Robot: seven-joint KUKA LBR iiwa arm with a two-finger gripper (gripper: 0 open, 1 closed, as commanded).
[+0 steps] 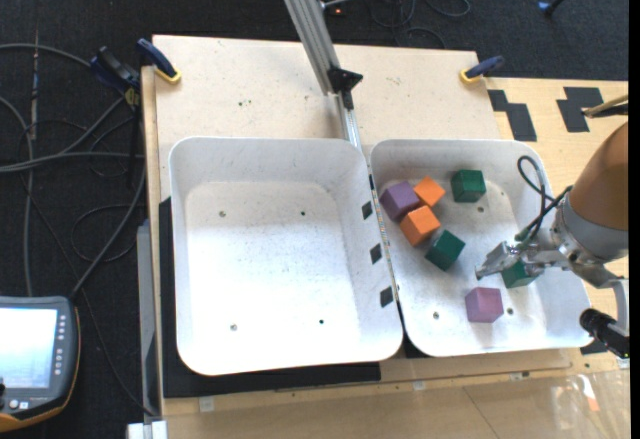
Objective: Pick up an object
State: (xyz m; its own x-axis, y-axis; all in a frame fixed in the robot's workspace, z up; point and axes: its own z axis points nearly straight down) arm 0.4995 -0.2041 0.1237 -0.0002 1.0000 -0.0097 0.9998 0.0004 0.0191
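Camera view looks down at a slant on the bench (250,77), a pale speckled board clamped at its far corners. At about nine o'clock from the picture's centre lies the left bin (190,227), a shallow white tray with a bare floor. Just beside it, sharing a middle edge, sits the right bin (420,337), toward three o'clock.

Inside the right bin, going left to right, a purple cube (399,198) rests at the ten o'clock part of the bin floor, touching an orange cube (428,192) behind it and a second orange cube (421,224) just in front. A dark green cube (445,249) lies at five o'clock from that cluster, close to the second orange cube. Another green cube (467,185) stands apart near the bin's far wall, at about twelve o'clock. A second purple cube (484,304) sits alone toward the bin's near side, at six o'clock.

At the bin's three o'clock side, the hand (512,265) reaches in from the right, below the arm's orange band (606,189). A small green block (518,275) shows right at the hand, seemingly between its fingers, though whether the fingers truly pinch it cannot be told from this angle.
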